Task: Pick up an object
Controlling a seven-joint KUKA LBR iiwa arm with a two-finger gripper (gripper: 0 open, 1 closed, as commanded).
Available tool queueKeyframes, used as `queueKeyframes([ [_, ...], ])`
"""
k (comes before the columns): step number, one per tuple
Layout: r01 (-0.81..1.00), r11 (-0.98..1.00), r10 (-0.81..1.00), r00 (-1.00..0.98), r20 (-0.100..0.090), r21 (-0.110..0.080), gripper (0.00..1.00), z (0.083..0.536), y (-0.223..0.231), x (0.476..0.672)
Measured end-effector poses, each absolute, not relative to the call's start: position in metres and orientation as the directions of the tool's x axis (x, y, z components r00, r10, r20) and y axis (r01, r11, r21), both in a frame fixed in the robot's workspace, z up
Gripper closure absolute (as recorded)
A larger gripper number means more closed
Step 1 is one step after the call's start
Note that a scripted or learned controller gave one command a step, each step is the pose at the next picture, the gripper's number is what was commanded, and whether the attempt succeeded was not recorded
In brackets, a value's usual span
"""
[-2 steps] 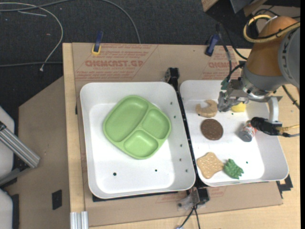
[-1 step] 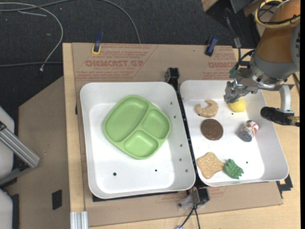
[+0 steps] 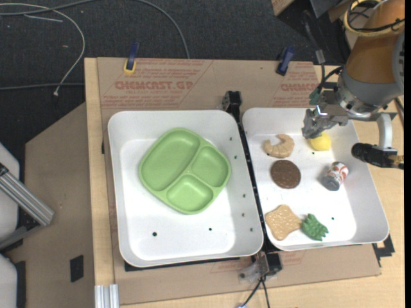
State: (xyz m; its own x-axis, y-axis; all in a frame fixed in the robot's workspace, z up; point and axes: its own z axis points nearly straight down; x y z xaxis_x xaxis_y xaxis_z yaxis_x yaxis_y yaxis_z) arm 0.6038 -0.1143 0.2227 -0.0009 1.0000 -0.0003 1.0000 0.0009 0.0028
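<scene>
My gripper (image 3: 313, 128) hangs over the back of the right bin (image 3: 366, 204), right beside a small yellow object (image 3: 322, 142) that lies just below and to its right. A tan curved pastry (image 3: 279, 146) lies to the gripper's left. Below that sits a round brown cookie (image 3: 285, 174). A small red, white and grey can (image 3: 334, 175) lies on its side toward the bin's right. Near the front are a tan cracker-like piece (image 3: 282, 221) and a green leafy toy (image 3: 314, 227).
The left bin (image 3: 128, 191) holds a green three-compartment plate (image 3: 185, 170). A black clamp (image 3: 232, 100) sits between the bins at the back. A black part (image 3: 376, 154) of the arm juts over the right bin's right rim. Blue clips (image 3: 132, 56) hold the cardboard.
</scene>
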Motion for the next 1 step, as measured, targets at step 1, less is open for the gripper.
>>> queueKeyframes([
  [1, 1.000, 0.005, 1.000, -0.005, 0.003, -0.003, 1.00, 0.2187, -0.0557, 0.5936],
])
